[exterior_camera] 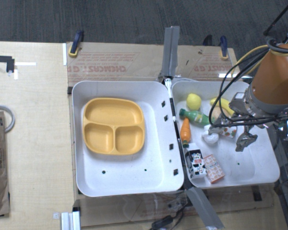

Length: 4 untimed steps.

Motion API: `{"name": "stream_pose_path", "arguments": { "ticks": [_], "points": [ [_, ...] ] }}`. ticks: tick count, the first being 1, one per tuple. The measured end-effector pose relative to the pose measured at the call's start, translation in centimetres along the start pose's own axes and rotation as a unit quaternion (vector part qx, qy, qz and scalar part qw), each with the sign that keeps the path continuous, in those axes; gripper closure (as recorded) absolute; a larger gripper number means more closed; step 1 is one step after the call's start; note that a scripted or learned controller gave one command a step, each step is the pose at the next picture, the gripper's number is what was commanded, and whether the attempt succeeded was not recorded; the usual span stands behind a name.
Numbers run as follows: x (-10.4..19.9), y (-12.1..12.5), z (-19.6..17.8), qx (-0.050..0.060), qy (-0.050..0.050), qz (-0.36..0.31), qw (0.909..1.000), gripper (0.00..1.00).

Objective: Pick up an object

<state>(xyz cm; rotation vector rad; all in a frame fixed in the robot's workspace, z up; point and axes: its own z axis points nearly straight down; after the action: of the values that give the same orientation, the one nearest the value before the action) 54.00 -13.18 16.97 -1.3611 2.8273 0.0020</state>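
My gripper [231, 132] hangs over the middle of the right bin [253, 166], below the orange wrist band. Its two dark fingers [243, 141] stand apart, so it is open. A small patterned packet [227, 132] lies between and under them, and I cannot tell whether they touch it. A white lump [210, 138] sits just left of it. Further left are an orange carrot [185, 130], a green bottle [196, 116], a lemon [194, 101] and a banana [222, 107], which cables partly cover.
A cow-patterned carton [196, 161] and a pink box [213, 169] lie at the right bin's front left. The left bin [78, 143] holds a yellow divided plate [114, 126]. Black and yellow cables [230, 80] loop over the right bin's back.
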Motion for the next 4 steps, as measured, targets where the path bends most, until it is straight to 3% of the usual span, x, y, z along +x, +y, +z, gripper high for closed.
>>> {"name": "stream_pose_path", "arguments": {
  "ticks": [1, 2, 3, 4],
  "points": [
    [1.7, 4.6, 5.0, 0.001, 0.001, -0.160, 0.9872, 0.00],
    [1.4, 4.6, 4.2, 0.001, -0.001, -0.160, 0.9871, 1.00],
    [-11.3, 6.2, -8.4, -0.001, 0.000, -0.134, 0.9909, 1.00],
    [-13.2, 1.1, -9.9, -0.001, -0.001, -0.294, 0.9557, 1.00]
  ]
}}
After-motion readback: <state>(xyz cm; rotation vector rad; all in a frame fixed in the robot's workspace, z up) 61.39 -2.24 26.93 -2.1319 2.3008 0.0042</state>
